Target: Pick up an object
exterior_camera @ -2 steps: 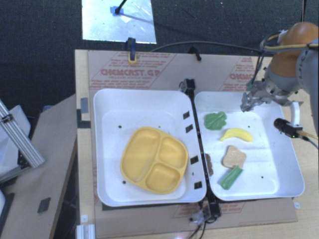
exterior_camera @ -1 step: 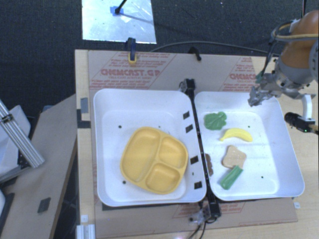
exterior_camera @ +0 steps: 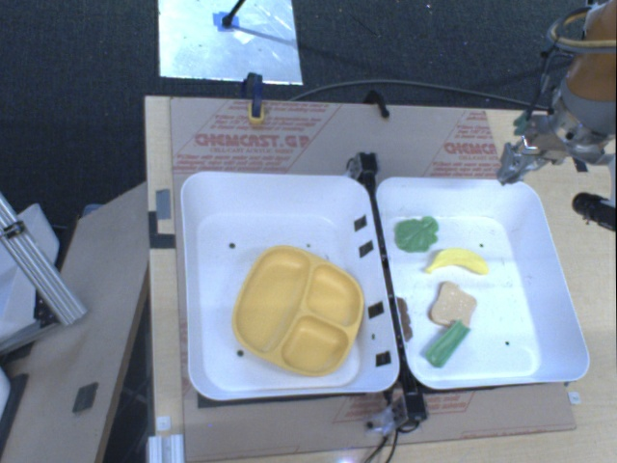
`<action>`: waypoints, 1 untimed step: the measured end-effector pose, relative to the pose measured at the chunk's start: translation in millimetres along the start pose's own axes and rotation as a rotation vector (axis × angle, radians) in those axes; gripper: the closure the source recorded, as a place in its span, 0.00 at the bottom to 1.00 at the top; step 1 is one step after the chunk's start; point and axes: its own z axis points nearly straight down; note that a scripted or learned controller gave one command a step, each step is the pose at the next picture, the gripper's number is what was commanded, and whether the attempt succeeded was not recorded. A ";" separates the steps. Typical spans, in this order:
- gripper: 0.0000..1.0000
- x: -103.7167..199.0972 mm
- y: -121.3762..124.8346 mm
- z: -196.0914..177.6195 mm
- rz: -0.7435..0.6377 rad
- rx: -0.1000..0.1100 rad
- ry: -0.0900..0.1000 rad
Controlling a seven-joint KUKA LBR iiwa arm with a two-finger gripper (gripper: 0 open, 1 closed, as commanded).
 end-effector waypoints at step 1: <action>1.00 -0.2 1.6 -41.7 -0.001 0.002 0.001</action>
